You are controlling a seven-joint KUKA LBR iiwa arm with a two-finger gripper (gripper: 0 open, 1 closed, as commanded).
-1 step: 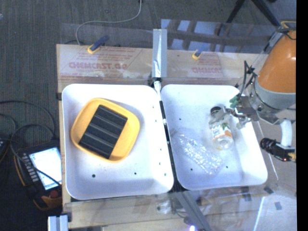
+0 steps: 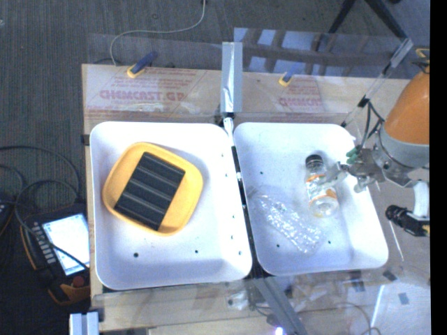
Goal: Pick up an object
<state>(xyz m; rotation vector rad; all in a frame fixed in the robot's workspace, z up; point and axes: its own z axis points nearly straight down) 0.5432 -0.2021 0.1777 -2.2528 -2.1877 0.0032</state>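
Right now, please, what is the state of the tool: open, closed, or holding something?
Tool: cannot be told. It is at the right bin's right edge, beside the clear jar, with nothing visibly held.

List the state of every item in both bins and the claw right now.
Yellow tray: lying flat in the left bin, its dark ribbed insert face up.
Clear jar: on its side in the right bin, dark cap toward the far wall.
Clear plastic wrap: crumpled flat on the right bin floor, beside the jar.
Claw: at the right bin's right edge, near the jar; grip unclear.
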